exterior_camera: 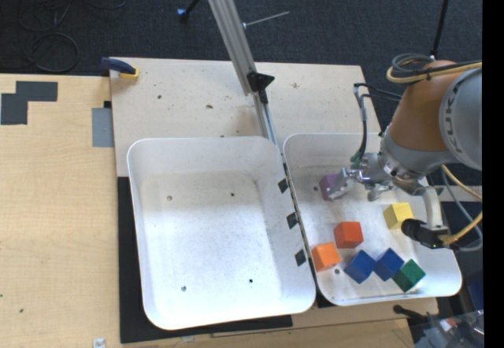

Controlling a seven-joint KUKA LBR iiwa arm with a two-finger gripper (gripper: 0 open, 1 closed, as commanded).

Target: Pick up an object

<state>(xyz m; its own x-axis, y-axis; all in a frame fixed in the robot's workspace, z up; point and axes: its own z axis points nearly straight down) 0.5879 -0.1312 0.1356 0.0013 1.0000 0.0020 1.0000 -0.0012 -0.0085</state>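
Observation:
The right bin (315, 151) holds several small blocks. A purple block (331, 185) lies in its upper middle, right against the tip of my gripper (349, 179), which reaches in from the right. I cannot make out whether the block is held or just touched. Below it are a red block (347, 234), an orange block (325, 257), two blue blocks (360, 266) (388, 263), a green block (409, 274) and a yellow block (398, 215).
The left bin (142, 181) sits beside the right one, with a divider edge bearing black clips (291, 219) between them. A slanted aluminium bar (232, 31) rises behind the bins. Cables (364, 126) hang by the wrist.

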